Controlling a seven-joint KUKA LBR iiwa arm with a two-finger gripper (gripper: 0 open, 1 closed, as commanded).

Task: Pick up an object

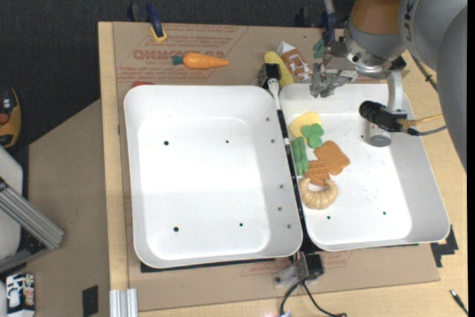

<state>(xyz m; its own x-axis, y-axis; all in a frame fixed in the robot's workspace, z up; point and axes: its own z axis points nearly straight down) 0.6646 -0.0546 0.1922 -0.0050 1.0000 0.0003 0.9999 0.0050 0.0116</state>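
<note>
Nearest you: the left bin (148,159) and right bin (415,189) sit side by side on the cardboard sheet (119,122), rims touching down the middle.

Everything pickable in the right bin is bunched against its left wall. Front of the pile is a tan ring-shaped toy (319,194). A waffle-textured biscuit piece (319,172) touches it from behind, then an orange-brown flat piece (332,157). A long green piece (298,156) lies along the bin wall beside them. Further back, a small green toy (314,134) lies on a yellow piece (303,122).

Behind the bins, on the cardboard: a toy carrot (202,61) lying flat, well apart from the pile, plus a yellow item (273,60) and a brown-and-white packet (297,64) at the bins' shared back corner.

The gripper (326,87) hangs over the right bin's back edge, away from the pile. You can see nothing between the fingers; open or closed, I can't tell at this angle. A black cylinder (380,115) sticks out from the wrist, over the bin.
</note>
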